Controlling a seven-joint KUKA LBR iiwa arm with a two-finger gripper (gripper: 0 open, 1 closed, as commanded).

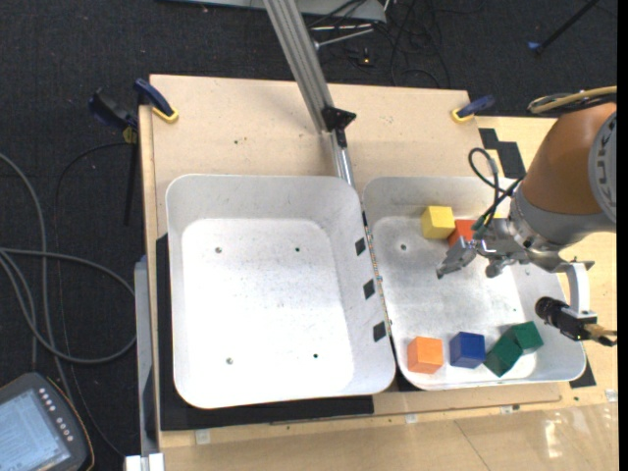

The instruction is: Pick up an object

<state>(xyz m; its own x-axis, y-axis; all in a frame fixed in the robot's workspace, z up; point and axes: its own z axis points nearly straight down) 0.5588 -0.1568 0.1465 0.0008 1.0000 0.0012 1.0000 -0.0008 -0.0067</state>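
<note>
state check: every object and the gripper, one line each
gripper: low over the right bin, beside the red block; nothing seen between its fingers
yellow block: in the right bin, far side
red block: partly hidden by the gripper, next to the yellow block
orange block: near wall of the right bin
blue block: beside the orange block
green blocks: near right corner, tilted
right bin: holds all blocks

- yellow cube (pixel 439 221) sits in the upper part of the right bin, right of frame centre
- small red block (pixel 464 231) touching its right side, partly hidden
- orange cube (pixel 425 353), blue cube (pixel 468 349) and 2 green blocks (pixel 513 347) lined up along the lower right
</note>
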